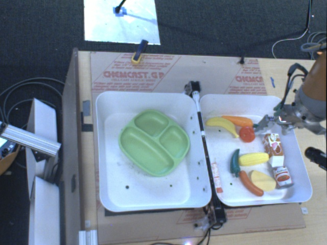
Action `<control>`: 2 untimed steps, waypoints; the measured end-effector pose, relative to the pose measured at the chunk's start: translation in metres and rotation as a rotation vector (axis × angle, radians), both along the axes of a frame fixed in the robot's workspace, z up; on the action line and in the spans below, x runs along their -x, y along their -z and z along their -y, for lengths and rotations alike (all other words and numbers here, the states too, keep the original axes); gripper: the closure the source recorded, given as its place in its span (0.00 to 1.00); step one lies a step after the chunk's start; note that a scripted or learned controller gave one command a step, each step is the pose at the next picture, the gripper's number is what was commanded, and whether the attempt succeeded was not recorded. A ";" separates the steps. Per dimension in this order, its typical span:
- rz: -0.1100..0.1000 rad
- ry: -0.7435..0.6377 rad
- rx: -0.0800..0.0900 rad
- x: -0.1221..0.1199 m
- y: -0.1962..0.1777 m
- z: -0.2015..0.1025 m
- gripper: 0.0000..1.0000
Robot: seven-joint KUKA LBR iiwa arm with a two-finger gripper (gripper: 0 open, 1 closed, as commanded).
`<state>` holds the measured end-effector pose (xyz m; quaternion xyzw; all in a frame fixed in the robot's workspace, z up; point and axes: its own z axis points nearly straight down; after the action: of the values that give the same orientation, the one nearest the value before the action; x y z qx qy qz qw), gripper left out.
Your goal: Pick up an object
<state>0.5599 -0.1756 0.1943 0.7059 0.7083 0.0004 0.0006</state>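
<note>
In the right bin (301, 188) sits a cluster of toy food, all lying on the bin floor: a banana (224, 124) near the top-left, an orange carrot (237, 120) just behind and touching it, a red tomato (247, 133) right beside the carrot's end. Lower down, a dark green pepper or cucumber (234, 162) lies next to a yellow corn cob (253, 158), then an orange-red sausage (251, 182) touching a pale yellow potato-like piece (263, 179). Along the right side, a printed snack packet (273, 144), a small white block (276, 161) and a little red-and-white can (282, 175) run in a column, close together. The left bin (110, 188) holds a light green divided tray (154, 142), three compartments, slightly skewed. The arm (312, 88) comes in from the right over the right bin's upper right corner; the tool (273, 120) hangs near the bin's top right area, just right of the tomato and above the snack packet, nothing visibly between its fingers; I cannot tell how wide it stands, too blurred. Both bins rest on a cardboard sheet (153, 68) on the worktop. A yellow-and-blue clip-like item (139, 52) lies at the cardboard's far edge.
</note>
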 end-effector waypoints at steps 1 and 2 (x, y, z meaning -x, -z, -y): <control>0.017 0.000 0.002 0.051 0.096 -0.075 0.00; 0.029 0.006 0.014 0.061 0.102 -0.080 0.00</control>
<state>0.4992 -0.0956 0.0921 0.7081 0.7059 0.0055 0.0158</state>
